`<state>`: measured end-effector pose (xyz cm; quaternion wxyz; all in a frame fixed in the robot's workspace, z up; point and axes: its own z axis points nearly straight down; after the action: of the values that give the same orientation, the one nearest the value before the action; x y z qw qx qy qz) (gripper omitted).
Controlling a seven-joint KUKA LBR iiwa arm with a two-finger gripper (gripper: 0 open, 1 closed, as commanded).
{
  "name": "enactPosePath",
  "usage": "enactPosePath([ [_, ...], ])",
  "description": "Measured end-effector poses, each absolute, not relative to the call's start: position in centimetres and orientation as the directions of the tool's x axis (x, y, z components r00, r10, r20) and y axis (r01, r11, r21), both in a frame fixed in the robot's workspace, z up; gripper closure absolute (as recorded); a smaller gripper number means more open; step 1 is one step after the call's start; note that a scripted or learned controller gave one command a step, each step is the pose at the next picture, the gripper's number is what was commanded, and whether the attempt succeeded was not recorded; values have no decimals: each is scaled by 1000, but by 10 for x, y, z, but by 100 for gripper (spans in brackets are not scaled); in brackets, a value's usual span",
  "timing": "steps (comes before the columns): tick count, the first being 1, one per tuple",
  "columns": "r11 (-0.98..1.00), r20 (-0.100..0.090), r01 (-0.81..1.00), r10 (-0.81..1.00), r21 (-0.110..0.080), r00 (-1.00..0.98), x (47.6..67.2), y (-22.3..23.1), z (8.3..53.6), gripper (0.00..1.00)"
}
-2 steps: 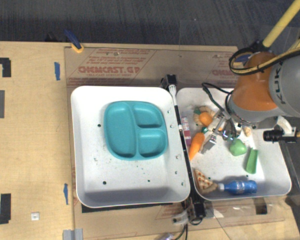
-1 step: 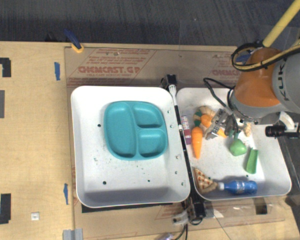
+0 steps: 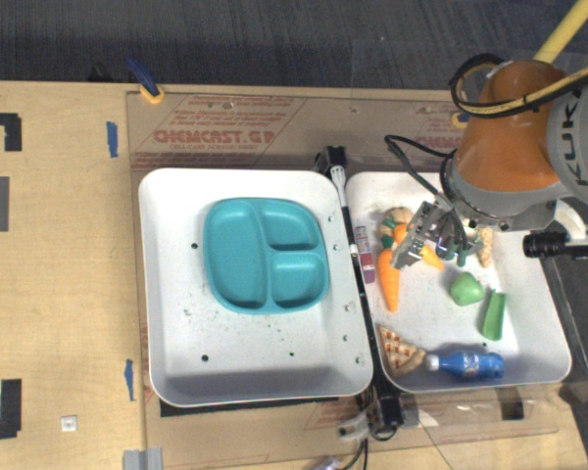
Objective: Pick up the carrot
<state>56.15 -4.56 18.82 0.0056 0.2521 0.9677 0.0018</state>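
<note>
Camera view: gripper (image 3: 418, 241) hangs over the right bin (image 3: 549, 360), above the upper end of the one carrot (image 3: 389, 284); whether its jaws are released or clenched cannot be told. Carrot lies in that bin's left part, pointing near. Right of it: one green round piece (image 3: 465, 289), one green long piece (image 3: 493, 314). Nearer: one blue bottle (image 3: 470, 363), one waffle piece (image 3: 399, 352). Left bin (image 3: 176, 360) holds one teal divided plate (image 3: 266, 254). Arm (image 3: 514, 135) bears letters "KU". Red print on the cardboard sheet (image 3: 216, 130) is not legible.
</note>
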Motion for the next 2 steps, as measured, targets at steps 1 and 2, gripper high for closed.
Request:
enactPosePath([
  [1, 867, -3, 498, 498, 6, -867, 560, 54, 185, 100],
  [2, 986, -1, 166, 166, 1, -986, 504, 40, 185, 100],
])
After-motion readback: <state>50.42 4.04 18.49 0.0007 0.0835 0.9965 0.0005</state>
